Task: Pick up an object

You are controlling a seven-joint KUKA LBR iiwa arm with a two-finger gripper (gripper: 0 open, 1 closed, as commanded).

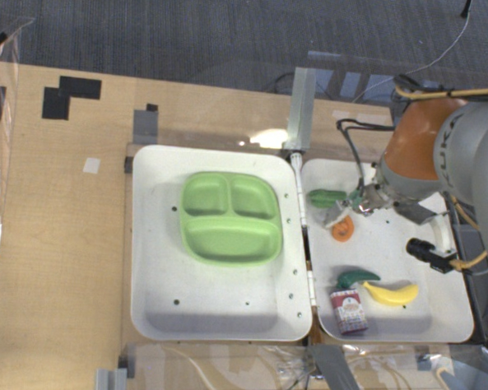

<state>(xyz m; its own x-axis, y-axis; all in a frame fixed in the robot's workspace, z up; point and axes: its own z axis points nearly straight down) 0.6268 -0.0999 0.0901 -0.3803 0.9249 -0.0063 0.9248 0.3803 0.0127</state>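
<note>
In the right bin (446,326), my gripper (350,206) is low over the far left part. A light green vegetable-shaped piece (323,197) lies just to its left, and a small orange piece (342,230) lies directly below it. Whether the gripper touches either piece cannot be told. Nearer the front lie a yellow banana (391,294), a dark green piece (356,278) and a small red and white can (348,311).
The left bin (150,308) holds a green divided plate (229,218). A raised divider (304,235) runs between the bins. The grey arm with its orange band (416,143) reaches in over the right bin's far right corner, and a black cable part (428,252) hangs below it.
</note>
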